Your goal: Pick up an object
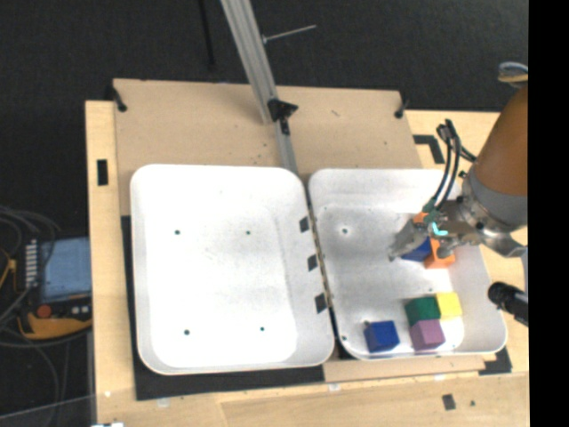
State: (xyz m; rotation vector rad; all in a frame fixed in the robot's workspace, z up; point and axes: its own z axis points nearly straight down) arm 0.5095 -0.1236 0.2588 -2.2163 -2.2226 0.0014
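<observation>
My gripper (pixel 411 244) is low over the middle right of the right bin (pixel 356 203), with the arm coming in from the right. A small blue object (pixel 416 253) lies directly under it, and an orange object (pixel 442 258) sits just to its right, both partly covered by the gripper. Whether either one is held is hidden. Near the bin's front edge stand a blue cube (pixel 380 335), a green cube (pixel 422 310), a yellow cube (pixel 450 304) and a purple cube (pixel 428 333).
The left bin (pixel 151 194) sits beside the right one, with black clips along the shared edge. A metal rail (pixel 253 52) slants down from the top to the bins' back edge. Cables and a blue box (pixel 67 269) lie off the bench at the left.
</observation>
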